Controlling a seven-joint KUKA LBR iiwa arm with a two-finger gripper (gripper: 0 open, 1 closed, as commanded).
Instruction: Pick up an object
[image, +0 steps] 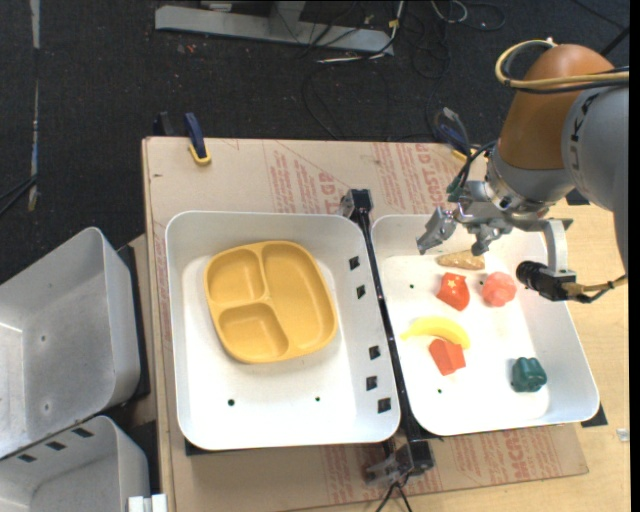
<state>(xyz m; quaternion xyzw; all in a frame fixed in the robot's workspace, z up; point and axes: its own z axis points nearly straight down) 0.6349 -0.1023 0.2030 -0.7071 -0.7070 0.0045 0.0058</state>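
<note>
We are hovering the claw (462, 231), fingers spread and holding nothing, over the tan bread-shaped piece (461, 261) near the right white bin's (570, 400) far edge; next, descending and closing squarely.

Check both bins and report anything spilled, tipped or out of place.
Nothing stands out. The yellow tray lies flat in the left bin, and the food pieces sit loose inside the right bin, none spilled over a rim.

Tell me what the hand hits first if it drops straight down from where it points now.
Most likely the tan object at the back of the right bin. The hand, fingers spread open and empty, hangs just above it. Height is hard to judge from this slanted view, so it could land slightly off it.
</note>
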